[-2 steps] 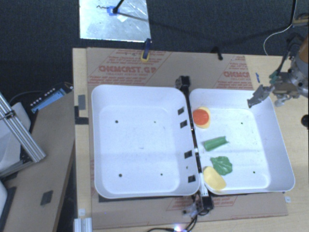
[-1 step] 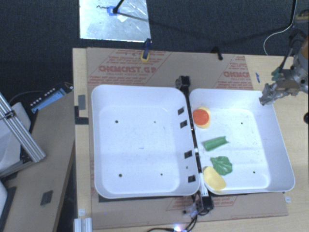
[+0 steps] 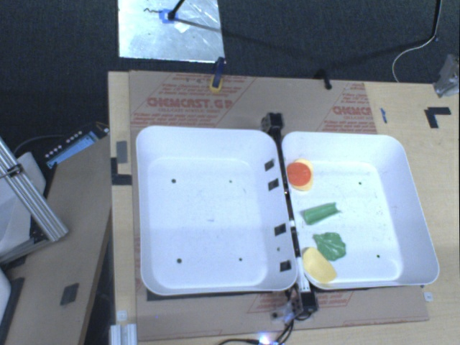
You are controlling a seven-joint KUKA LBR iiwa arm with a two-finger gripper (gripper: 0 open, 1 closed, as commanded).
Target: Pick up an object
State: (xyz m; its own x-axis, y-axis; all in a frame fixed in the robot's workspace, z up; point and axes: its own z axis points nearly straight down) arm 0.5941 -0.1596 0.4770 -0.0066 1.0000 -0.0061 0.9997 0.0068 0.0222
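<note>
High slanted view over both bins (image 3: 215,139)

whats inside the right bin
Four things lie along the right bin's left side: an orange-and-yellow round piece, a green stick, a green leafy piece and a yellow piece. What lies beneath them is covered.
</note>
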